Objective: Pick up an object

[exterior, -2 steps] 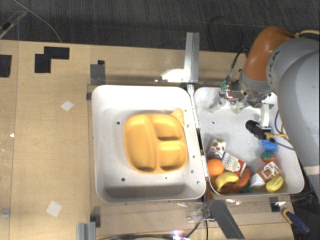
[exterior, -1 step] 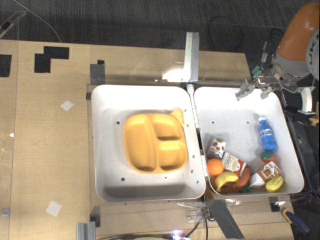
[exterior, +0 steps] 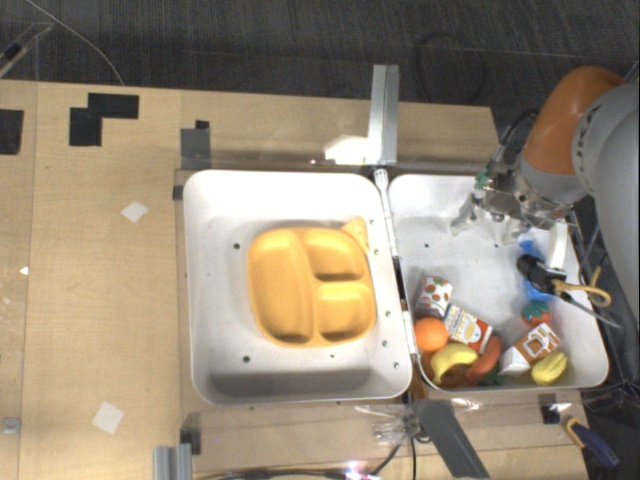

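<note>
My gripper [exterior: 487, 222] hangs over the far part of the right bin [exterior: 440, 218], with its fingers spread and nothing between them. Below it, toward the bin's near edge, lies a pile of toy food. A small red-and-white carton [exterior: 435, 295] lies nearest the gripper, with a second carton [exterior: 467, 324] just past it. An orange [exterior: 430, 335] and a banana [exterior: 455, 358] lie at the near left corner. A third carton [exterior: 540, 341] and a yellow lemon-like piece [exterior: 550, 369] sit at the near right. All of these lie apart from the gripper.
The left bin [exterior: 215, 268] holds a yellow divided tray [exterior: 310, 284] in its middle. A metal post [exterior: 384, 113] stands behind the wall between the two bins. A red piece [exterior: 489, 353] lies among the pile.
</note>
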Action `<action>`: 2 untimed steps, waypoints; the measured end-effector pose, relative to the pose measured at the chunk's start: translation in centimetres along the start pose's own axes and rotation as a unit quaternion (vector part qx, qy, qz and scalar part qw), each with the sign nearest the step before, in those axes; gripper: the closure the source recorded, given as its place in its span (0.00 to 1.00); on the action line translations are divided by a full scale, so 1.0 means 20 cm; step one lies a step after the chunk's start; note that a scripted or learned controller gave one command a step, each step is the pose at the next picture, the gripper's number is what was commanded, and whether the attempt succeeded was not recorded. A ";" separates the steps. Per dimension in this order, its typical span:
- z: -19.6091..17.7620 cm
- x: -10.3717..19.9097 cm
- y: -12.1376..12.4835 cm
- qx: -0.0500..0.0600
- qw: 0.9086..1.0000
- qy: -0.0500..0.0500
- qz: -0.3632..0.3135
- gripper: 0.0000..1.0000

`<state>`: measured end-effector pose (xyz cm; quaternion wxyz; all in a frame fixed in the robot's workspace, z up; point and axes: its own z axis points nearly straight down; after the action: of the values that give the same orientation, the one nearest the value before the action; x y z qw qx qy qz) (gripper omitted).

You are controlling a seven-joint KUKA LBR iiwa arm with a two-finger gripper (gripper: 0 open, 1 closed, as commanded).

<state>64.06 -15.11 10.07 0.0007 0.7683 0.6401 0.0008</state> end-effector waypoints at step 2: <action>0.05 0.21 -0.39 -0.006 0.999 0.001 0.041 0.00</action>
<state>57.25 -9.50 8.99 0.0047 0.7940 0.6078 0.0054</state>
